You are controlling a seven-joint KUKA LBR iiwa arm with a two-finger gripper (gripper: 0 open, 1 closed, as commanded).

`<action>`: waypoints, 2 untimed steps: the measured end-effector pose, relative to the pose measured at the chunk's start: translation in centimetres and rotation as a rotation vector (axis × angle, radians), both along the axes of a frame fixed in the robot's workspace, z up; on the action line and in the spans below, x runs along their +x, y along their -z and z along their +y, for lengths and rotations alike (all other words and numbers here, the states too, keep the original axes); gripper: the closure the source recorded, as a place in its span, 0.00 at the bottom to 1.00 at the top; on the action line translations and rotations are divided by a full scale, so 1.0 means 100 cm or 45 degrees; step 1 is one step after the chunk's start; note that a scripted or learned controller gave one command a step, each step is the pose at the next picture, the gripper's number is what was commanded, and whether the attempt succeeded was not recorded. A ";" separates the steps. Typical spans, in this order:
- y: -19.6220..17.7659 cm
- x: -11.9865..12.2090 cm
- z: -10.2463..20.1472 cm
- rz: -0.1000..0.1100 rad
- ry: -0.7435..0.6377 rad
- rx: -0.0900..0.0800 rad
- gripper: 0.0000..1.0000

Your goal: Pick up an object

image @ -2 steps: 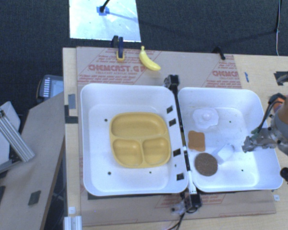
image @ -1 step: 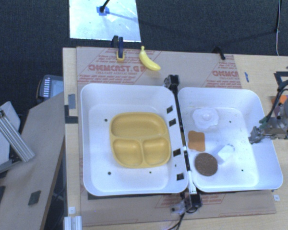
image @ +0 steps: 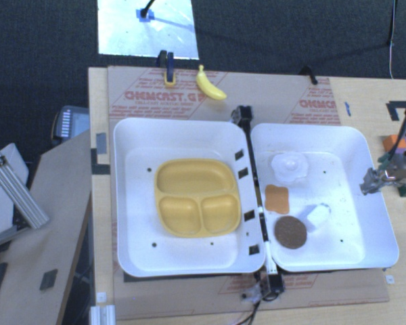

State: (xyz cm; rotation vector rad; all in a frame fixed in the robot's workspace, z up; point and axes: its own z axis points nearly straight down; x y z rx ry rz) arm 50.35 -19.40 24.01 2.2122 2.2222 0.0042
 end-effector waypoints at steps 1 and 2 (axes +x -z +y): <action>-0.009 0.009 0.052 0.003 -0.007 0.004 1.00; -0.015 0.020 0.103 0.004 -0.007 0.004 1.00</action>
